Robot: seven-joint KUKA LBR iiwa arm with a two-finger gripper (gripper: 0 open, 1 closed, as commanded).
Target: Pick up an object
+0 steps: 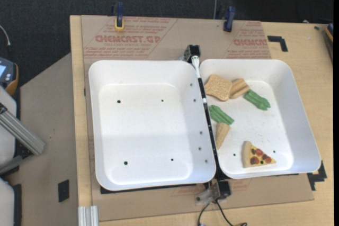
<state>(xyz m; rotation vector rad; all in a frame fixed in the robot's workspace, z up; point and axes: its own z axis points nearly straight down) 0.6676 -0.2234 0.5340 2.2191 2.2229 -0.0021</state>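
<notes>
The right bin (296,114) holds several toy food pieces. A square tan cracker (218,87) lies near its upper left, with a small tan bread piece (239,88) touching its right side. Right of those lies a green bean pod (257,99). Another green pod (220,114) rests by the bin's left wall, above a tan wedge (221,133). A pizza slice (256,155) with red toppings sits near the front edge. The left bin (143,129) has nothing in it.
Both bins sit on a brown cardboard sheet (159,34) clamped at the back by two blue clamps (119,14). A black clip (192,52) joins the bins at the back, another sits at the front (220,188). Metal framing (18,132) stands at the left.
</notes>
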